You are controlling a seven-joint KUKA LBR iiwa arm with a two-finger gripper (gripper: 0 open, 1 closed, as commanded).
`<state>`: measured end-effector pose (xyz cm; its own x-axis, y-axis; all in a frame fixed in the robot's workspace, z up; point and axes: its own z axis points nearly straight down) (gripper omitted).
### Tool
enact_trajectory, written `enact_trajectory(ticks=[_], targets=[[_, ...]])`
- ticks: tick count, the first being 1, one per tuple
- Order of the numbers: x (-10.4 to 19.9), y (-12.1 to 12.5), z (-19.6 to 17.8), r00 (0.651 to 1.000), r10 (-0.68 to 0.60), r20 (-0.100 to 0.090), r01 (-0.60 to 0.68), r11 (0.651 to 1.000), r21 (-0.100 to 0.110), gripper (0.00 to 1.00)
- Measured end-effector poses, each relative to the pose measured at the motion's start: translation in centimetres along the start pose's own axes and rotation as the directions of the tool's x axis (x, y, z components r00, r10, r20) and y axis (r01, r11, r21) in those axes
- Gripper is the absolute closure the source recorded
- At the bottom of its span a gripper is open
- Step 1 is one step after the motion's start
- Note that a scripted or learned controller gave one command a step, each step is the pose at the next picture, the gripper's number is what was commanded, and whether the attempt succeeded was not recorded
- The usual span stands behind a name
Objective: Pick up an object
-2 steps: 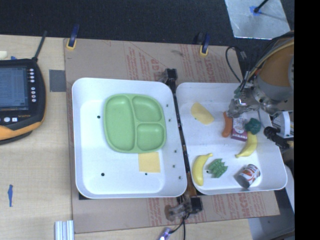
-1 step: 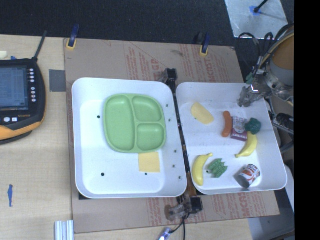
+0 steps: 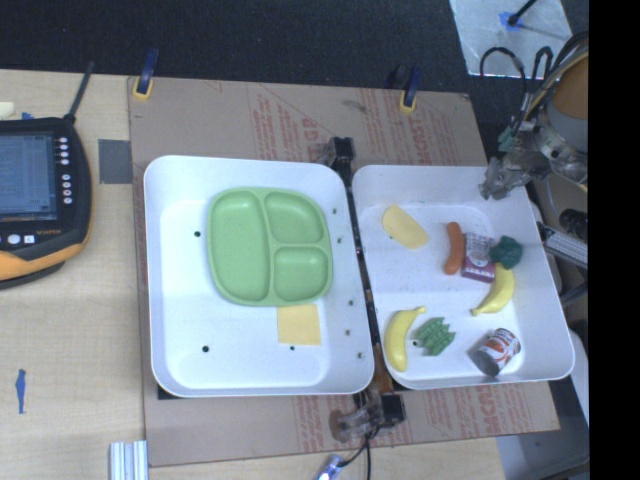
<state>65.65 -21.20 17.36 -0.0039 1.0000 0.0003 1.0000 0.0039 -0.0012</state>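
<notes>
Camera view: gripper [image 3: 497, 184] over right bin's [image 3: 560, 343] far corner (jaws' state unclear).

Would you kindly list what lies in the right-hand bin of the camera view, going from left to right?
Curved banana → pale yellow piece → green leafy item → sausage → can → dark green item. I left out the packet and the second banana, whose places overlap these.

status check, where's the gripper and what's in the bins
Gripper over right bin's top right corner, holding nothing seen. Bananas, sausage, can all loose in right bin. Green plate in left bin.
</notes>
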Motion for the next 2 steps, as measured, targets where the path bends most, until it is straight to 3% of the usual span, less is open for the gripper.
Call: enact_trajectory(ticks=[1,2], targets=[[0.0,-4.1,7.1,1.0,0.0,0.001,0.0,1.0,-0.001,0.0],[0.0,0.0,-2.6,1.0,0.0,0.001,0.0,1.0,-0.002,0.0]])
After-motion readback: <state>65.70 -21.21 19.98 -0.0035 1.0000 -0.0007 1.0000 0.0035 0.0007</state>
